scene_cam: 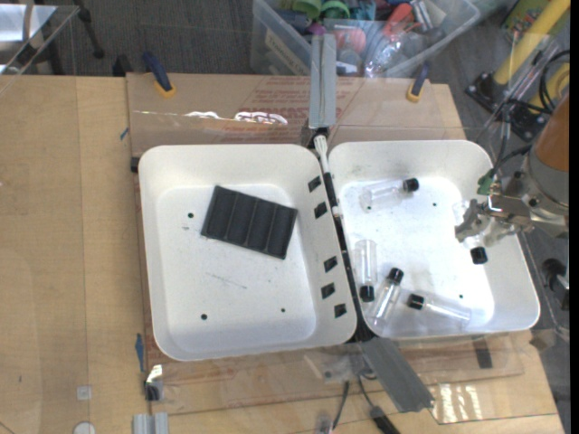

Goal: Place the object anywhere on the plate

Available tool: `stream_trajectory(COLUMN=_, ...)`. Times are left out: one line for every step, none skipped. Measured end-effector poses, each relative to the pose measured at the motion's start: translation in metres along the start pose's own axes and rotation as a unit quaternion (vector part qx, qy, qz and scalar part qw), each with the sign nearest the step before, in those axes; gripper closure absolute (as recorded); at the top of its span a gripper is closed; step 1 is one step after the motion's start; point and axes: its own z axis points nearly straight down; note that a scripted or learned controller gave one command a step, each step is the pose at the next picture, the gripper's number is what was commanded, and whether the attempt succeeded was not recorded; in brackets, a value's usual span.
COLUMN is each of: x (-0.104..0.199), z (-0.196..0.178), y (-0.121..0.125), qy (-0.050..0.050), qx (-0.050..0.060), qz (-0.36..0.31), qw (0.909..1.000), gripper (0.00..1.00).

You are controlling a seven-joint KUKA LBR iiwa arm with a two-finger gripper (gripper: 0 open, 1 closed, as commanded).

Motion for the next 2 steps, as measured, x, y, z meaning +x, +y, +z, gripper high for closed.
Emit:
stream_trajectory(x=-0.0663, z=-0.0589, y=0.0025, qy=0.000, qx=0.000, qz=0.110, qw=0.9940, gripper=1.00)
stream_trajectory(x=-0.0660, z=-0.0590, y=0.0026, qy=0.000, qx=0.000, qz=0.109, qw=0.9940, gripper=0.00)
